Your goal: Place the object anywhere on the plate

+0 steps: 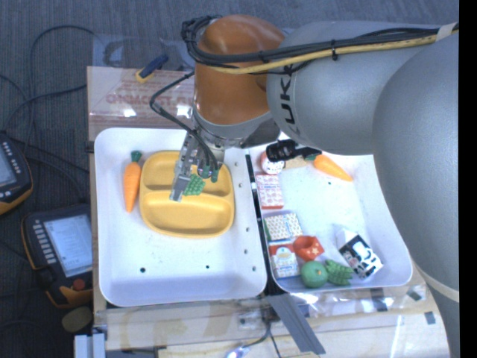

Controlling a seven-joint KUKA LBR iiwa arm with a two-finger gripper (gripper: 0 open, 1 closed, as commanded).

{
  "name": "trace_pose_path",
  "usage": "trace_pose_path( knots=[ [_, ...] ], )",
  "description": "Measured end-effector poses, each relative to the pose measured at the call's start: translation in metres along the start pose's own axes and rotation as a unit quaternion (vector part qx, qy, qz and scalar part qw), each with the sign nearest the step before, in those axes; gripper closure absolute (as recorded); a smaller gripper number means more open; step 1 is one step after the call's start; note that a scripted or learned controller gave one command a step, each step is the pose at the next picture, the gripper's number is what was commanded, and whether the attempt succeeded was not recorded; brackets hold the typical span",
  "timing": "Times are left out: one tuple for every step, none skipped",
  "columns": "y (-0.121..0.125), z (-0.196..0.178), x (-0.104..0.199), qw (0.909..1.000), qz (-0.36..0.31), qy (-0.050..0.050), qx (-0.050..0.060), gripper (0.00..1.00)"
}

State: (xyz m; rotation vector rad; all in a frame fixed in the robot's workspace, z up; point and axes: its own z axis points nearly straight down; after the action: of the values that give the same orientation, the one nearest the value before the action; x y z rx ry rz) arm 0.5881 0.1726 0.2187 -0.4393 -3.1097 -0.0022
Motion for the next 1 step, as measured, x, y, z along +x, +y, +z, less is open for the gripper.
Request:
trace_pose_path(
  knots=[
    [-0.0036,0.009,-0.0257,0.9895,0.144,0.0,0.001,1.0]
  ],
)
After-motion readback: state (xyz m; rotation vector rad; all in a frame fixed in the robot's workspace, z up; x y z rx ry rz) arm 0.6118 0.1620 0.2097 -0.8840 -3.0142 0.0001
